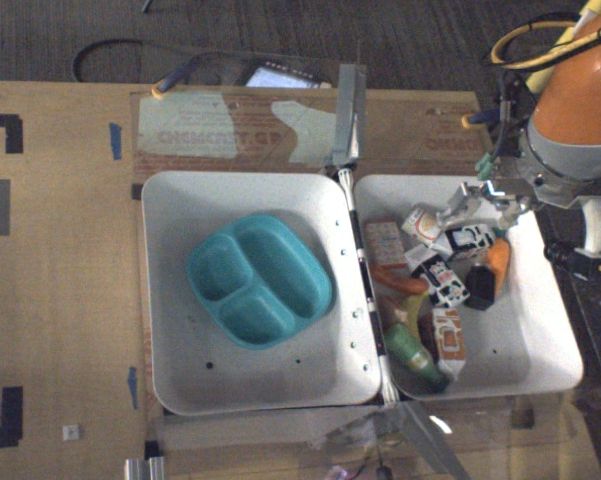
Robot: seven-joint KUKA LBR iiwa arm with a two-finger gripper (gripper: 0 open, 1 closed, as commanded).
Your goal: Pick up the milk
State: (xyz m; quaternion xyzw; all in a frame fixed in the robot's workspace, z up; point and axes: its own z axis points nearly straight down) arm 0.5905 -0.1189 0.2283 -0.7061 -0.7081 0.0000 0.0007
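Observation:
The milk [442, 274], a small white carton with black cow patches, lies tilted in the middle of the right bin [540, 348], packed among other toy foods. My gripper [483, 206] hangs over the bin's upper part, up and to the right of the milk. Its metal fingers [461, 204] stand apart, open, with nothing between them. Just below the gripper sits a black-and-white box with a blue spot [470, 238], which touches the milk's upper side.
Around the milk lie a white cup [420, 222], a pink-white packet [383, 238], an orange sausage [400, 281], an orange piece [498, 258], a black block [480, 286], a green bottle [412, 350] and a red-white carton [448, 340]. The left bin [170, 358] holds a teal divided plate [260, 280].

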